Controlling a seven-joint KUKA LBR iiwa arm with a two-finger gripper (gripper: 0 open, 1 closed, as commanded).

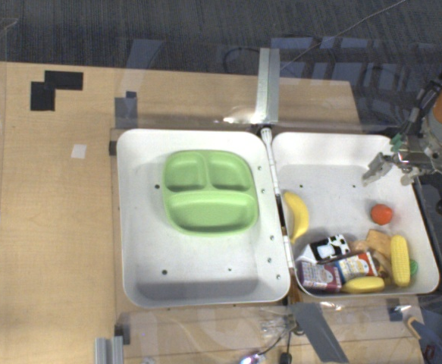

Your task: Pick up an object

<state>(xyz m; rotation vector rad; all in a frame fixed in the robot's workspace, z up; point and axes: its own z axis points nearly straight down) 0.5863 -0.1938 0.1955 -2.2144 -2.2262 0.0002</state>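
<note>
Tomato (382, 214) lies untouched; gripper (387, 165) hovers apart, fingers spread, empty. Risk: round fruit rolling from closing fingers.

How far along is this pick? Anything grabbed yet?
Nothing looks picked yet. The gripper hangs over the right bin's far right part with nothing between its fingers. The orange ball, banana and corn cob all lie in that bin. Left: descend on one, close, lift.

Light wooden bench (46, 226) with black marks (54, 88); dark, possibly carpeted floor (167, 10) behind, crossed by a cable (357, 25).
</note>
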